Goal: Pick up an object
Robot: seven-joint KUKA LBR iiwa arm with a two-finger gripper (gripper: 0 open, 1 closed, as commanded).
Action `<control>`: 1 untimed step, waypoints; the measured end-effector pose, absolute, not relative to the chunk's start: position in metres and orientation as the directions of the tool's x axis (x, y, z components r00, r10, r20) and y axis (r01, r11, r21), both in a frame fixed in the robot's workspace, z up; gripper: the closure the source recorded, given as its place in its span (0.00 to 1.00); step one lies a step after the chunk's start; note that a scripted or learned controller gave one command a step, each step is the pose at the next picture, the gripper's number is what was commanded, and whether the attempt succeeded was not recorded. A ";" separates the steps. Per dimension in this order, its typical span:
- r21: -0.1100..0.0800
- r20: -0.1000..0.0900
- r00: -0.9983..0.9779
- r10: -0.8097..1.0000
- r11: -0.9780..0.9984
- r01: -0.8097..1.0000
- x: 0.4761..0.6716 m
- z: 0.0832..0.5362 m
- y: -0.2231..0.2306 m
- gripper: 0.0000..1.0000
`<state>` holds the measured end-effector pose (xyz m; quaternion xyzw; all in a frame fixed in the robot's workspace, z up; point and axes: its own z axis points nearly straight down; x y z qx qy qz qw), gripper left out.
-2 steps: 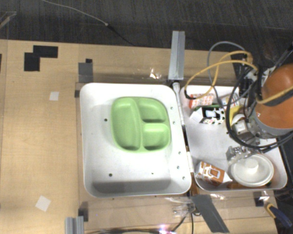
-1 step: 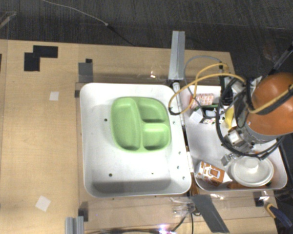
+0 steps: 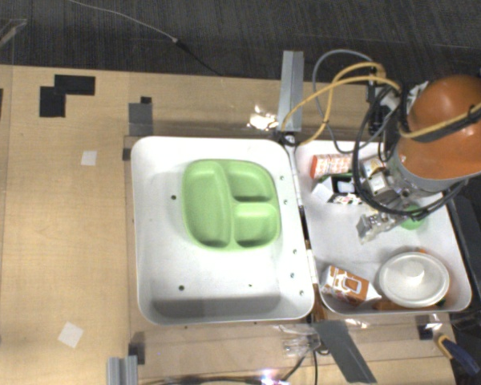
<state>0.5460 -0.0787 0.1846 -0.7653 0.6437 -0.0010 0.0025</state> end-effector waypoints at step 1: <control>-0.007 -0.002 0.130 -0.991 -0.130 -0.991 0.614 0.207 -0.099 1.00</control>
